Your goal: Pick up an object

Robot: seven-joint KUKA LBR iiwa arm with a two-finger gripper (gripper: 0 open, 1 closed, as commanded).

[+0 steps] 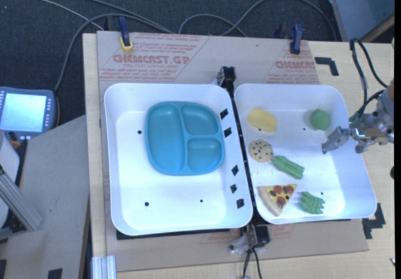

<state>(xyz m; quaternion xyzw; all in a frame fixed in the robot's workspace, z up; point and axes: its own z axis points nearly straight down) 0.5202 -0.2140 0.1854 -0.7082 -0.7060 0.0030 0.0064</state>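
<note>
The right bin (pixel 351 177) holds several toy foods. A yellow piece (pixel 262 120) and a green ball (pixel 319 119) lie at its back. A spotted cookie (pixel 260 150) and a green pod (pixel 288 166) sit in the middle. A pizza slice (pixel 277 196) and a leafy green piece (pixel 311 202) rest at the front. My gripper (pixel 346 143) hangs at the bin's right side, to the right of and just in front of the green ball. It is open, and nothing sits between its fingers.
The left bin (pixel 125 171) carries a blue divided plate (pixel 185 138). A black divider with clips (pixel 233 146) runs between the bins. Two clamps (pixel 125 38) hold the board at the back, with cables beyond it.
</note>
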